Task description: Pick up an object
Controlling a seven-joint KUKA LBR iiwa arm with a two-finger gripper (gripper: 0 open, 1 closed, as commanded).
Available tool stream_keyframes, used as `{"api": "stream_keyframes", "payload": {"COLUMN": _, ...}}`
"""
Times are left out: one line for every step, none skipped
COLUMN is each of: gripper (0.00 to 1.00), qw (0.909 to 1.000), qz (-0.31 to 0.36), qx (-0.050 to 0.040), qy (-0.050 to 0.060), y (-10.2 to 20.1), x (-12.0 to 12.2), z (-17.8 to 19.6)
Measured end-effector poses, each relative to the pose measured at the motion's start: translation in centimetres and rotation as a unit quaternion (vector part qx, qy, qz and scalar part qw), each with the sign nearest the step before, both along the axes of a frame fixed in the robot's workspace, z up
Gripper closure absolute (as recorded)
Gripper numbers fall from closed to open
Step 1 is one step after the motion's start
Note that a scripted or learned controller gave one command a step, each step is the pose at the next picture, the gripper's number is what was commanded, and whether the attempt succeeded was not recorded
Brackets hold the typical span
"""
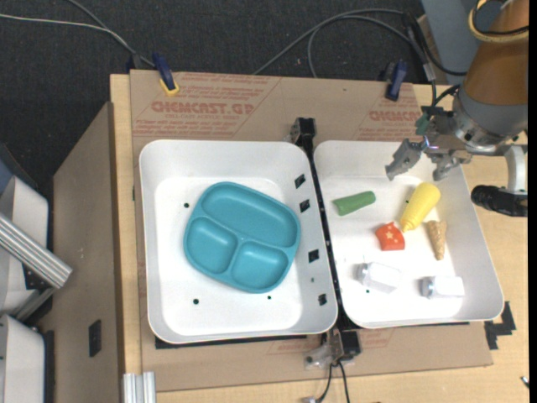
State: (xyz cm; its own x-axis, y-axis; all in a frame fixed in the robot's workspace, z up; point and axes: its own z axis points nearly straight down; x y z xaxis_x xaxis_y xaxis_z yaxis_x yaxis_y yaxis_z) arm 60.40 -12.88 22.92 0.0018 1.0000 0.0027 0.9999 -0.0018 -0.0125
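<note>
My gripper (422,164) hangs over the far part of the right bin (352,309), its two grey fingers spread open with nothing between them. Just below it lies a yellow squeeze-bottle shape (419,206). A green pickle-like piece (353,201) lies to the left of that. A red strawberry-like piece (390,237) sits near the bin's middle, and a tan cone (436,238) lies to its right. Two clear-and-white small bottles (377,276) (442,287) rest near the bin's front.
The left bin (159,309) holds a teal divided plate (242,235). A black divider with clips (312,217) runs between the bins. Blue clamps (165,72) (394,80) sit at the back of the cardboard. Cables trail across the dark floor behind.
</note>
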Motion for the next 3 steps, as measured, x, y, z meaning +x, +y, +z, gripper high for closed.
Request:
{"api": "stream_keyframes", "payload": {"gripper": 0.0, "qw": 1.0, "qz": 0.001, "qx": -0.0008, "qy": -0.006, "y": 0.0, "x": 0.2, "z": 0.6}}
{"api": "stream_keyframes", "payload": {"gripper": 0.0, "qw": 1.0, "qz": 0.001, "qx": -0.0004, "qy": -0.003, "y": 0.4, "x": 0.4, "z": -3.7}}
{"api": "stream_keyframes", "payload": {"gripper": 0.0, "qw": 1.0, "qz": 0.002, "qx": -0.0001, "qy": -0.002, "y": 1.4, "x": 0.6, "z": -9.4}}
